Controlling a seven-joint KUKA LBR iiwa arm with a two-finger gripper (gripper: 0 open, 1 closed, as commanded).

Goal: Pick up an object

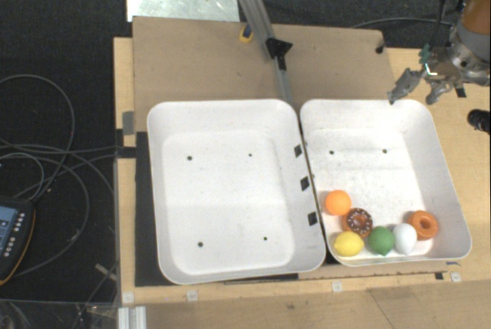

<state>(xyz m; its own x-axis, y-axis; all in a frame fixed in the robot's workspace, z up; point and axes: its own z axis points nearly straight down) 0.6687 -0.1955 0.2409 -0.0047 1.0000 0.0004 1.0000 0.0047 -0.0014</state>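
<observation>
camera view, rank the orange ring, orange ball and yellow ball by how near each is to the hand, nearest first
The hand is at the right bin's far right corner.
1. Orange ring, by the bin's near right wall.
2. Orange ball, left end of the cluster, toward the divider.
3. Yellow ball, near left corner of that bin.

No text, label, brand, number or sign could be read anywhere. The handheld control unit [13, 231], left of the left bin [230, 189], showed a lit screen and buttons, but its markings were too small to make out.
</observation>
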